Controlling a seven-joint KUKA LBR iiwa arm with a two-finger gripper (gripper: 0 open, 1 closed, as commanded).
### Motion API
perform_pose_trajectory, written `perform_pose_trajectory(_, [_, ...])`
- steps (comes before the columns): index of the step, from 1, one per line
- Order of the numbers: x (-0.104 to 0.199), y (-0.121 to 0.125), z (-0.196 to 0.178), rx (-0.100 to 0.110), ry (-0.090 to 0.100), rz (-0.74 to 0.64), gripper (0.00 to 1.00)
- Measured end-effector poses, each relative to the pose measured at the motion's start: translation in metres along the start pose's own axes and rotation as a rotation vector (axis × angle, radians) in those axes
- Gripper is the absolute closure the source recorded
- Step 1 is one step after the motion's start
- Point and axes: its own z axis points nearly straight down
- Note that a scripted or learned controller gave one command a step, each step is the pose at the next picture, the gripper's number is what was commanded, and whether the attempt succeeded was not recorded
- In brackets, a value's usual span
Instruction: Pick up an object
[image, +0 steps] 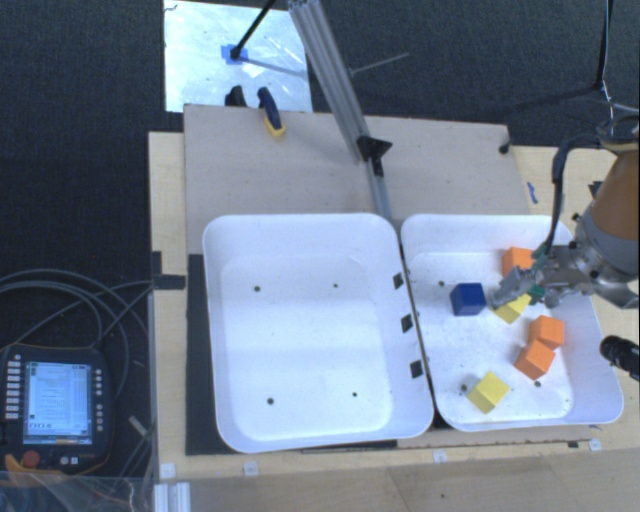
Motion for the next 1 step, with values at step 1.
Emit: perform_pose_trajectory(1, [-0.0001,0.0001,-0.0002,-0.001,0.000,0.001,0.00])
